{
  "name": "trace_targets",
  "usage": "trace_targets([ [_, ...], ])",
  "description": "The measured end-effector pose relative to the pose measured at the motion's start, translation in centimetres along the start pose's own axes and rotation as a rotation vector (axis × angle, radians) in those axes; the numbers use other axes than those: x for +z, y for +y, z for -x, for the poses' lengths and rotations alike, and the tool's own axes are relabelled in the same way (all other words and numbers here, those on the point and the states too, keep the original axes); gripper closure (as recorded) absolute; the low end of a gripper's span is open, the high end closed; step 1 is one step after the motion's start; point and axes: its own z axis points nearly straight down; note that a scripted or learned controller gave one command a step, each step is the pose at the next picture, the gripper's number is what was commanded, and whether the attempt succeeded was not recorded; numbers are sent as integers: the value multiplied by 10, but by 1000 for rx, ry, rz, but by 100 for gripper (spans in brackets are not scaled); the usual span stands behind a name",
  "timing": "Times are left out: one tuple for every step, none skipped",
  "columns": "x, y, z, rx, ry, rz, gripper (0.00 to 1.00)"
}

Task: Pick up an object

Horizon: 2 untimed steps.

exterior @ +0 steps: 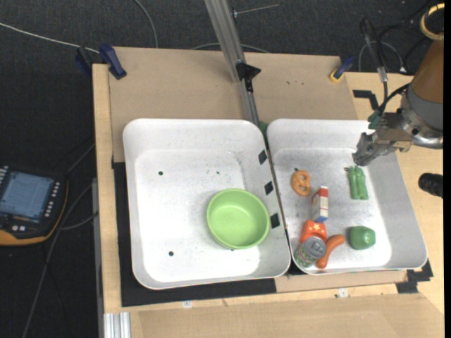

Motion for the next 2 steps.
trace_targets([
  [-2, 7, -59, -1, 0, 1, 100],
  [-8, 23, -111, -1, 0, 1, 100],
])
